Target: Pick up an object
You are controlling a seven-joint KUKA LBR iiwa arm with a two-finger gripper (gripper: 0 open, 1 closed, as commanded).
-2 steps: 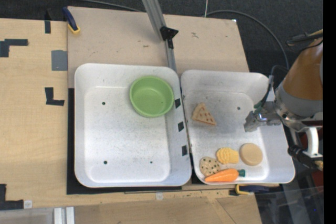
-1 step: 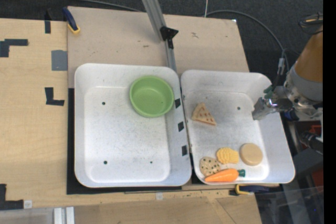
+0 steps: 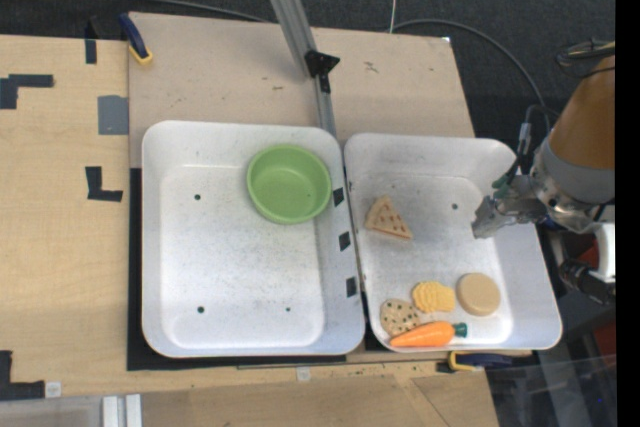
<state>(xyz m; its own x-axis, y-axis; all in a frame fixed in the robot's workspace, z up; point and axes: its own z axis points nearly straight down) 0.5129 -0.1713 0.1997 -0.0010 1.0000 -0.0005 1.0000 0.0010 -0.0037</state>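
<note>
Claw (image 3: 487, 220) hovers over right bin (image 3: 420, 155), near its right wall; can't tell if open, nothing seen in it. Nearest pick: tan disc (image 3: 479, 294), just below. We'd center over disc, drop straight, clear the wall, then close.

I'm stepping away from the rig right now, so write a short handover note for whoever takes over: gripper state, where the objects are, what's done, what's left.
Gripper: over the right bin's right side, nothing seen between its fingers; open or shut not discernible.
Right bin: wedge-shaped cracker near the middle; along the front, a speckled cookie, yellow ridged piece, round tan disc and toy carrot.
Left bin: green bowl at its back right.
Done: nothing lifted yet.
Left: grasp and lift one object; the tan disc looks nearest the gripper.
</note>
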